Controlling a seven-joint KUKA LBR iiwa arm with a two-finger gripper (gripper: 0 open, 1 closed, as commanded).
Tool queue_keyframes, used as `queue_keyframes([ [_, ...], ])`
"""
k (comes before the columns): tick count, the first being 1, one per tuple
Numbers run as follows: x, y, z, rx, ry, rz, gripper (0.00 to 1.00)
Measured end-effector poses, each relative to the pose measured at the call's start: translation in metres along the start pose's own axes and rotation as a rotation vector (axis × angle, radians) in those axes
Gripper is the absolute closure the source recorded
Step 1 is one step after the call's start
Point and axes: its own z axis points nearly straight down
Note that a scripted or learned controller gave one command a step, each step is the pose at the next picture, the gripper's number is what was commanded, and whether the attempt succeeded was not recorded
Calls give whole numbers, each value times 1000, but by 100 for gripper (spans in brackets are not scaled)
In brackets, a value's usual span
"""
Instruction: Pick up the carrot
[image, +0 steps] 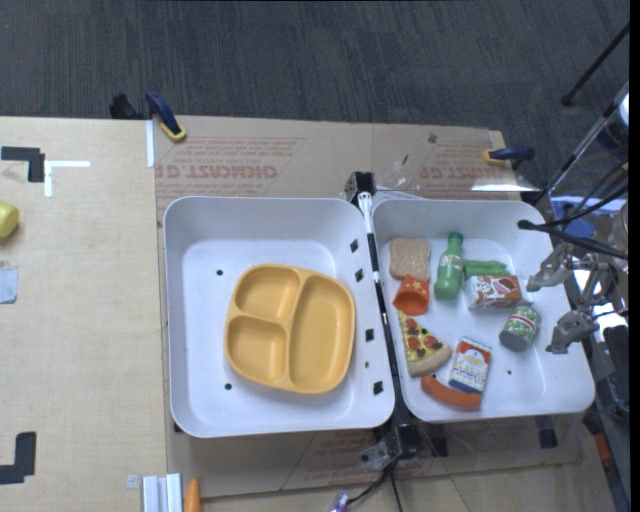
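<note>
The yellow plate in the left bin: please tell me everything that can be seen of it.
The yellow plate is a rounded, divided tray that looks like smooth plastic, all one colour. Raised ridges split it into three compartments: two smaller ones on the view's left and one long one on the right. It lies flat, open side up, turned slightly, near the middle of the left bin. It rests on the white floor, apart from the walls.

Slanted overhead view of both bins (200, 225)
</note>
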Motion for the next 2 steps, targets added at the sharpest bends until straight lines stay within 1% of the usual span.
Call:
queue_keyframes([
  [1,-20,66,-200,1,-6,-143,0],
  [2,-22,163,-268,-1,-9,-386,0],
])
